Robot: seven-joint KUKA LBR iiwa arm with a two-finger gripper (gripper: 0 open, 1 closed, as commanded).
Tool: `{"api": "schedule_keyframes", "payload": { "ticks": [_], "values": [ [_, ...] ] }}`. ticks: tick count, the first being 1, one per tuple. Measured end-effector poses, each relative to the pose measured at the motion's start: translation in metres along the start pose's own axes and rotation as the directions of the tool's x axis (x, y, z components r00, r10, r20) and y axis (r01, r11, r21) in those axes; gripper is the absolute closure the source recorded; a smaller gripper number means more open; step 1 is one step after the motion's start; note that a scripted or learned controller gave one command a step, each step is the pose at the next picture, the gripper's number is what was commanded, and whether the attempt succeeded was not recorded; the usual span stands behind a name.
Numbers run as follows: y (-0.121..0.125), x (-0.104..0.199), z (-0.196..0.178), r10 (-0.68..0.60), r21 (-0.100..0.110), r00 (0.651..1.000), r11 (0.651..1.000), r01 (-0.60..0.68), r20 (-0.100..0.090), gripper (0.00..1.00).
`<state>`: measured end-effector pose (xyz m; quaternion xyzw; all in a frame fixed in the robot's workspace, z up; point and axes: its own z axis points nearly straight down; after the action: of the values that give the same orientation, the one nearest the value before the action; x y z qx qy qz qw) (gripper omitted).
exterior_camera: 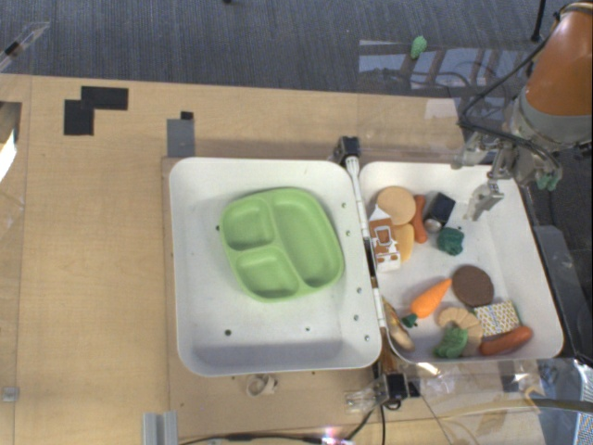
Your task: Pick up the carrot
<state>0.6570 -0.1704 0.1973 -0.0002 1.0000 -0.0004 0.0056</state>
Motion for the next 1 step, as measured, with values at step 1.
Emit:
{"api": "schedule_keyframes", "payload": {
  "ticks": [1],
  "values": [
    [0.0206, 0.0569, 0.0341, 0.055, -0.001, 0.998, 0.998, -0.055, -0.004, 0.0]
  ]
}}
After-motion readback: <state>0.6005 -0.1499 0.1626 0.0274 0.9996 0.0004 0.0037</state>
